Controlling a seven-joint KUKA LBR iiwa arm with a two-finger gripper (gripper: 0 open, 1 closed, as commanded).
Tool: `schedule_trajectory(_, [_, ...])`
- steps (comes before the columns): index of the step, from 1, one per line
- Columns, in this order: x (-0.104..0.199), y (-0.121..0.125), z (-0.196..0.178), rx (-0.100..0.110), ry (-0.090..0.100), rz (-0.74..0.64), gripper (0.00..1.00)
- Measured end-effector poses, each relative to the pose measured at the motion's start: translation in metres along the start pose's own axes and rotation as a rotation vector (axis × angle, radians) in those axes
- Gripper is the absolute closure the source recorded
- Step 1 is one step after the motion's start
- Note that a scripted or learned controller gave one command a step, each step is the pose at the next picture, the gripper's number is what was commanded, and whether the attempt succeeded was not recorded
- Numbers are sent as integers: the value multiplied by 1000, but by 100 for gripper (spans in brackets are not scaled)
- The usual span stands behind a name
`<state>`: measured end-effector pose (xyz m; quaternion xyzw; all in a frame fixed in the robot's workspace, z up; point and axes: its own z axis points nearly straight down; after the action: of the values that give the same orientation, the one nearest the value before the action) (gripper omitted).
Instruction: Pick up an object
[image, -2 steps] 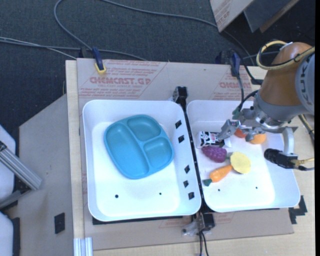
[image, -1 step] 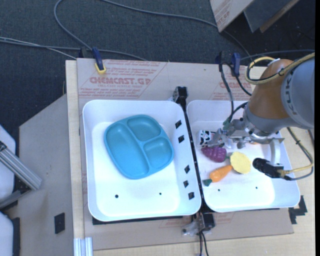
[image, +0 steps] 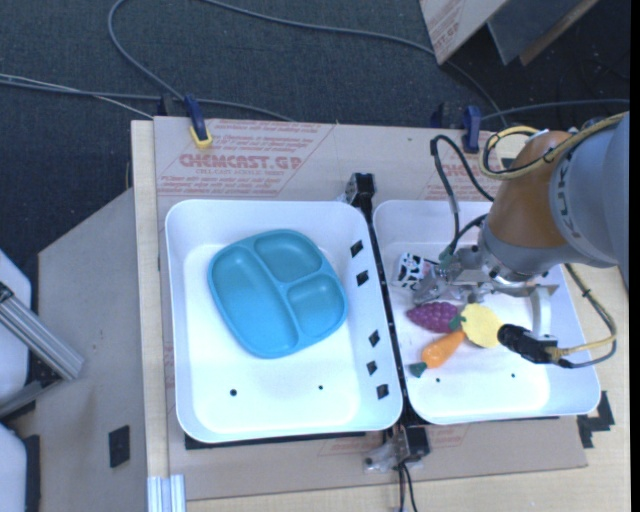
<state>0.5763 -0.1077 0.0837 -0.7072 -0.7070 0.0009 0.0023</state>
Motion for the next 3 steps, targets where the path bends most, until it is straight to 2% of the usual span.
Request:
schedule_trajectory(1, [0,1,-12,-3,0,1,100])
schedule_trajectory(3, [-4,12,-126,-12,-3,-2,100])
